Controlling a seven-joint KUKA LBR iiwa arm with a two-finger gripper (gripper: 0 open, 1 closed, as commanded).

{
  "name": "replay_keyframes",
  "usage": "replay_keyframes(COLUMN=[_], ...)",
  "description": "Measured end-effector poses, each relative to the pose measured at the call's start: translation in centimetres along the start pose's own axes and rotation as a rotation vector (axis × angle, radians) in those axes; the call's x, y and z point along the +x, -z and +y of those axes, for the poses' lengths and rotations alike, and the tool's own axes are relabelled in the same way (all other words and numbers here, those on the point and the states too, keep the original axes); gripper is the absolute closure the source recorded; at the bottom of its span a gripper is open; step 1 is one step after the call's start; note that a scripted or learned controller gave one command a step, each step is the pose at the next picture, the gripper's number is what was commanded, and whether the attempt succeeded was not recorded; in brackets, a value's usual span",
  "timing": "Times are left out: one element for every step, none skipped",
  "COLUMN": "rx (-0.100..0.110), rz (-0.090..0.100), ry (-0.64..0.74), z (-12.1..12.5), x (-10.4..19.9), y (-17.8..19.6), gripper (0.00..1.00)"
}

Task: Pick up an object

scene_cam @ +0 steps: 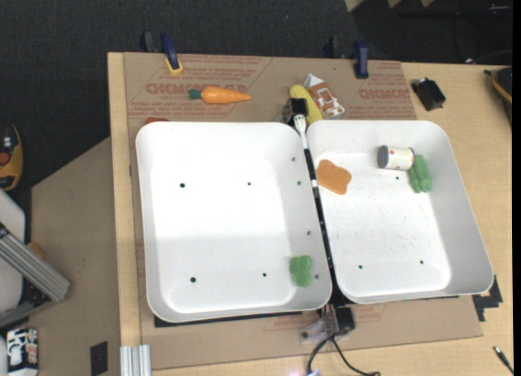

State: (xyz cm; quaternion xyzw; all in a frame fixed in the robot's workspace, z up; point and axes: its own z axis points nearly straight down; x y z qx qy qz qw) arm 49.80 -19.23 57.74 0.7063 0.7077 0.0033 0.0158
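Can't tell my gripper's state, so I aim for the orange piece [333,177] in the right bin [456,236], w/ room around it, approaching straight down.

Arm, wrist and gripper: pose and state cannot be determined from the overhead camera view at this moment, and the small dark, orange-edged form [506,81] cropped by the right edge, the side from which the arm reaches in, is too partial to identify.
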Motion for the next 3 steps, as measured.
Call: replay_keyframes(rx=[0.001,0.033,0.021], rz=[0.000,0.022,0.016], ry=[0.000,0.011,-0.001], z=[0.0,6.3,6.1], x=[0.0,10.9,10.1], y=[-0.1,-5.3,-3.7], gripper=[0.00,0.00,1.00])
